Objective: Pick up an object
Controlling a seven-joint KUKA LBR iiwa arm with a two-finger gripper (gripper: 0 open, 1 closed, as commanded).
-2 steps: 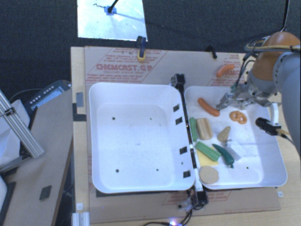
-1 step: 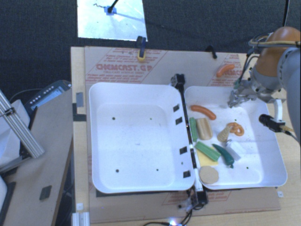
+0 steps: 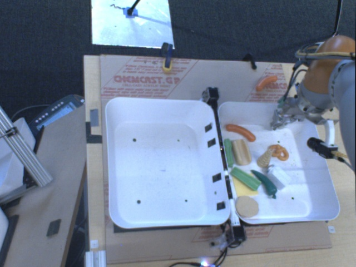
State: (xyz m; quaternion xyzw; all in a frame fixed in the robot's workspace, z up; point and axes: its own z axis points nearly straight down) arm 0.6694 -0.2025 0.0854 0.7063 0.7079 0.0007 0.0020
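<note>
My gripper (image 3: 278, 121) hangs over the far right part of the right bin (image 3: 320, 202), above bare floor. Nothing shows between its fingers. Toy food lies in that bin: an orange sausage (image 3: 240, 131) to the gripper's left, a pretzel (image 3: 278, 152) below it, a tan bread piece (image 3: 241, 151), a cone (image 3: 263, 158), a green bean pod (image 3: 228, 152), a light green piece (image 3: 245, 178) on a yellow slice (image 3: 245, 189), a dark green pepper (image 3: 265, 183), a white block (image 3: 278, 176) and a tan round cookie (image 3: 247, 207).
The left bin (image 3: 119, 113) stands beside the right one, joined by a black clip strip. An orange sausage-like toy (image 3: 267, 82) lies on the cardboard behind the right bin. A yellow-and-blue clamp (image 3: 167, 57) sits at the back edge.
</note>
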